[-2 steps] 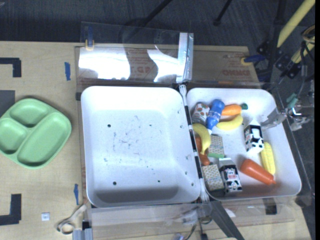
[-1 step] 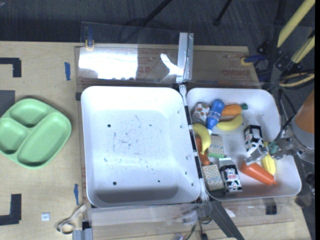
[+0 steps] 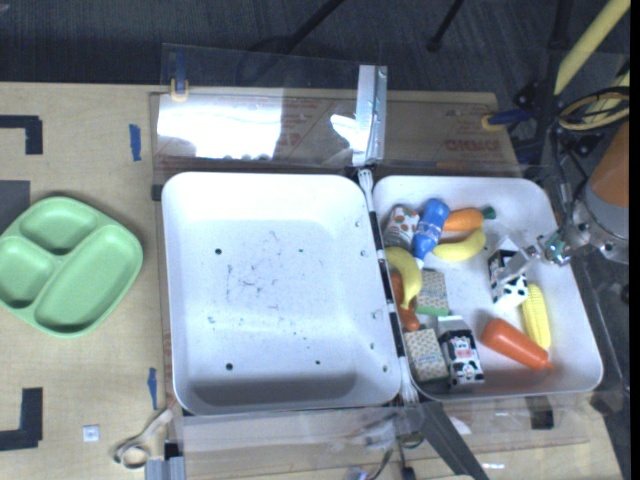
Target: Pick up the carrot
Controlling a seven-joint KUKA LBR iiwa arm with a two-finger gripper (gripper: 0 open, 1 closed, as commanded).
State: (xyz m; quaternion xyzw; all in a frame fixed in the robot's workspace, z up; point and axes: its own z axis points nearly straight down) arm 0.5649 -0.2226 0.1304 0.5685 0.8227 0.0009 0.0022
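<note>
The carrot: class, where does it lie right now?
The carrot lies in the right bin, near its front right corner, just below the corn cob and right of the small carton.

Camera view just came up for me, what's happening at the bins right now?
The grey arm reaches in from the right, its two-finger gripper low over the right-hand white bin, among toy foods. The orange carrot lies loose near that bin's front, beside a yellow corn cob, short of the gripper. The left white bin holds no toys.
</note>
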